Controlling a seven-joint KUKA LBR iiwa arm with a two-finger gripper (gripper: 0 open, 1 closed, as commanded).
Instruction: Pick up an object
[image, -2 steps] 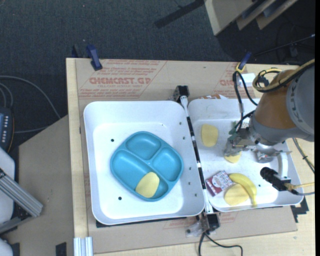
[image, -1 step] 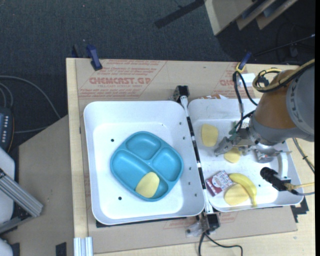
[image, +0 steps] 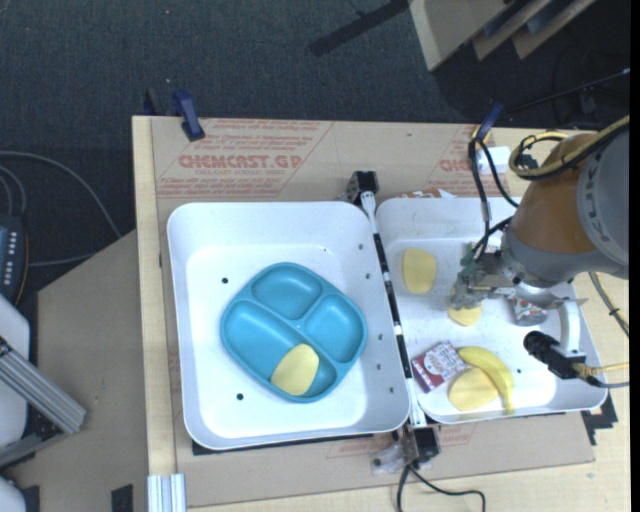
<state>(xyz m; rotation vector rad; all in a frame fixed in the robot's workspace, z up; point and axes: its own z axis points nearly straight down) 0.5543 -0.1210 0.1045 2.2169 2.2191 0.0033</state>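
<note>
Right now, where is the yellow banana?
The yellow banana lies in the right white bin, near its front edge, between a red-and-white packet and the arm's black fitting, touching a pale yellow round piece.

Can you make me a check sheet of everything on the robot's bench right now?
Surface: brown bench with printed lettering, bearing left bin and right bin.
Job's things: banana, red packet, yellow pieces in right bin.
Clutter: blue divided plate holding a yellow piece in left bin.
Claw: claw low over a small yellow piece.
Cables: black cable by the arm.
Surroundings: dark carpet.
</note>
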